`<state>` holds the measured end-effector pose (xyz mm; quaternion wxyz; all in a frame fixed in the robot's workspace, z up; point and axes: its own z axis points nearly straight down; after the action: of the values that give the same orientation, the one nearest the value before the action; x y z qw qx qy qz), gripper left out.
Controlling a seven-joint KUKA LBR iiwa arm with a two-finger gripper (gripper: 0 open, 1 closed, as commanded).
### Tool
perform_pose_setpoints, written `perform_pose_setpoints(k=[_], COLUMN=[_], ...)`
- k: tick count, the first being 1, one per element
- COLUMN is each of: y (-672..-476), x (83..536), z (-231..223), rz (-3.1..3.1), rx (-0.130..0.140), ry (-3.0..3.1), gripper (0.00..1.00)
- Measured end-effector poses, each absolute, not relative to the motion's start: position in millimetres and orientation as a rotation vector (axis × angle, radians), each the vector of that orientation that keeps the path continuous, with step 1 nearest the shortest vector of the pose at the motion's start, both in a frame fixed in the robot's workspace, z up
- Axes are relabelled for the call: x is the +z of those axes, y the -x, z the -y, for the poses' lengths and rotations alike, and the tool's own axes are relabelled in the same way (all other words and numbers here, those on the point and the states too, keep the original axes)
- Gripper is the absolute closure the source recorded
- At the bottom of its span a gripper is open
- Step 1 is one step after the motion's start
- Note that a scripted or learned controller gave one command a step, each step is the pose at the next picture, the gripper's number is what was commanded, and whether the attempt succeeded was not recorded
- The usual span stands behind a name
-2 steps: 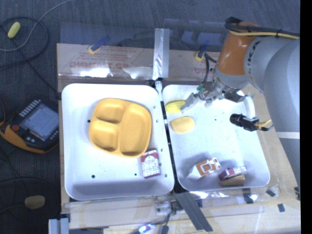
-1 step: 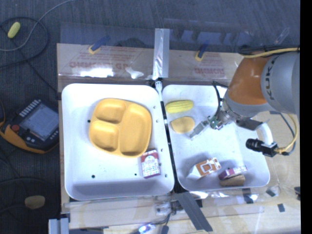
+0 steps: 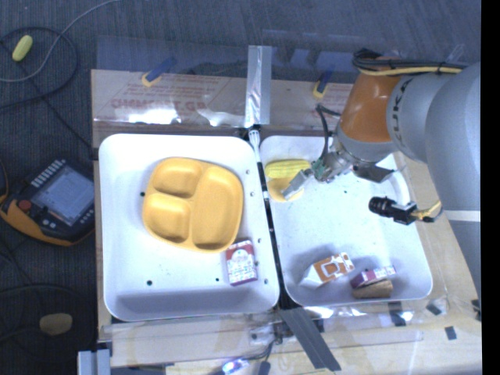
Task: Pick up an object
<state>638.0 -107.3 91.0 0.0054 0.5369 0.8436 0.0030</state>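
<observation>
My gripper [image 3: 301, 180] reaches down from the grey and orange arm into the far left corner of the right bin [image 3: 351, 229]. Its tip rests against a flat yellow object [image 3: 281, 167] lying by the bin's left wall. Near the front of the same bin lie a small orange and white box [image 3: 331, 269] and a brown and maroon packet [image 3: 373, 281]. In the left bin [image 3: 125, 287] sit a yellow divided plate [image 3: 193, 203] and a small red and white carton [image 3: 241, 262], which stands at the front right.
A black connector with a yellow cable [image 3: 394, 208] hangs off the arm over the right bin. An orange-edged handheld pendant [image 3: 56, 201] lies on the floor to the left. A ridge [image 3: 266, 209] divides the two bins.
</observation>
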Motion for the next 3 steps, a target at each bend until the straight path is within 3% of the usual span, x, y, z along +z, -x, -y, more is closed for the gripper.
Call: perform_pose_setpoints(k=[1, 2, 3], y=[-640.7, -637.0, -650.8], x=[105, 183, 191], z=[107, 76, 79], rz=[-2.636, -2.696, -2.619], rx=[0.019, 0.001, 0.0], ry=[-1.679, -1.614, -1.736], gripper=[1.0, 1.0, 1.0])
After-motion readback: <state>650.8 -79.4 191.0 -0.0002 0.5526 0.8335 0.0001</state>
